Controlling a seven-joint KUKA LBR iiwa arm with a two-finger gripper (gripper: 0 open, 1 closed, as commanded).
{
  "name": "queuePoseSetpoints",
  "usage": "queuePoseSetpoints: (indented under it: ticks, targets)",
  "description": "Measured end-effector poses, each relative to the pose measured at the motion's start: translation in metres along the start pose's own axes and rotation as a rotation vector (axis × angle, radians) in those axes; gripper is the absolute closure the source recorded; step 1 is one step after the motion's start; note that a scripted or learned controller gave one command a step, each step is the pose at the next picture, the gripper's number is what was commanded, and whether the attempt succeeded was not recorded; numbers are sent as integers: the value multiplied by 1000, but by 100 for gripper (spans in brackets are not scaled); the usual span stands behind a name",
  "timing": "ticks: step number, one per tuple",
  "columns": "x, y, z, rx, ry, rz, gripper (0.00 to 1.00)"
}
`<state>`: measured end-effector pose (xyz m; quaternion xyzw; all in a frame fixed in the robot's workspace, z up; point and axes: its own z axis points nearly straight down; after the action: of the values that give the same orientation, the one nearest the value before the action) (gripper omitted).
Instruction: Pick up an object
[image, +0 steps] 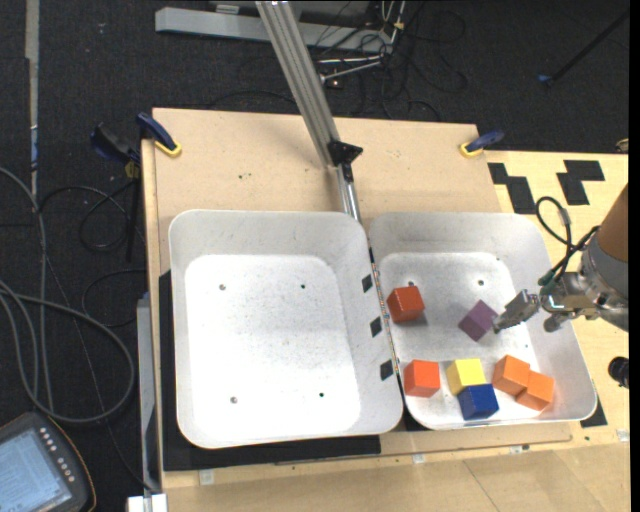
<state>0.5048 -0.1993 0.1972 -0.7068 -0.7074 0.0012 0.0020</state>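
Observation:
The right bin (445, 232) holds several small blocks. A red-orange cube (405, 304) lies near its left wall and a purple cube (479, 320) sits mid-bin. Along the front are an orange cube (422, 378), a yellow cube (465, 373), a blue cube (479, 401) and two more orange blocks (525, 381). My gripper (537, 314) hangs over the bin's right side, just right of the purple cube and above the two orange blocks. Its fingers are spread, and nothing shows between them.
The left bin (200, 300) sits beside the right one on the wooden bench. A slanted metal pole (305, 85) reaches down to the back of the divide between the bins. Clamps (160, 135) grip the bench's far corners.

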Motion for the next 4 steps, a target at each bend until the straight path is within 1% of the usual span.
queuePoseSetpoints:
  ticks: [1, 2, 3, 4]
  targets:
    - [0, 1, -2, -4, -1, 1, 0]
    - [6, 4, 60, 1, 1, 1, 0]
    - [6, 4, 104, -3, -1, 2, 0]
    - [6, 5, 92, -7, -2, 1, 100]
